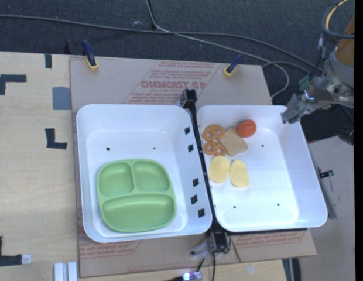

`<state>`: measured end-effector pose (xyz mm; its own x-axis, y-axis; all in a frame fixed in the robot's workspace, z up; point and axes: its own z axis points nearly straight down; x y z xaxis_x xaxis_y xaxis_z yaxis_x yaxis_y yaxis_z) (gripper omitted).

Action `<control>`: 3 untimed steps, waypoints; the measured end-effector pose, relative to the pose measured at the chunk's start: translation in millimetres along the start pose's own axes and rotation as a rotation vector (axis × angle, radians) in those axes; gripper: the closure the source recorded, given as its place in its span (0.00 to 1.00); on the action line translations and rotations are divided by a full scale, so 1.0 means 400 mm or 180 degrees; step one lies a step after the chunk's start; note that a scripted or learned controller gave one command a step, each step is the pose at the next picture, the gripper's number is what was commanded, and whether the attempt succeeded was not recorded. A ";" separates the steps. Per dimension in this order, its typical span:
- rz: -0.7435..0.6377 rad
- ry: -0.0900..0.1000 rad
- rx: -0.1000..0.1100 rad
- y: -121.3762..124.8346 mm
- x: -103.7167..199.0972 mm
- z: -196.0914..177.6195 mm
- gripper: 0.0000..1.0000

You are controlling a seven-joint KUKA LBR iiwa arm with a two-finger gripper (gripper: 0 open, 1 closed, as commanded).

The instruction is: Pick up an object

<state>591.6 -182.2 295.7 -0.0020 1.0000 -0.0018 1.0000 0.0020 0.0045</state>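
The right bin (287, 180) holds several toy foods in its left part. A brown pretzel (213, 139) lies against a tan slice (235, 142), and a small red-orange ball (246, 128) sits just behind them. Two pale yellow pieces (219, 169) (239, 173) lie side by side in front. My gripper (289, 113) hangs over the bin's far right corner, apart from all the food and to the right of the red ball. Nothing shows in its grasp.
The left bin (91, 127) holds a green divided plate (136, 195) at its front. A black divider with clips (196, 157) runs between the bins. Clamps (89, 56) (231, 68) and cables lie behind the bins on the cardboard.
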 end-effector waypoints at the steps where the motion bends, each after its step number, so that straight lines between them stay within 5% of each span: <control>1: -0.0014 0.0008 0.0014 0.015 0.137 0.006 1.00; 3: -0.0012 0.0009 0.0025 0.051 0.396 0.098 1.00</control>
<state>611.7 -24.0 256.2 -0.0058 1.0000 0.0008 1.0000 0.0058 -0.0034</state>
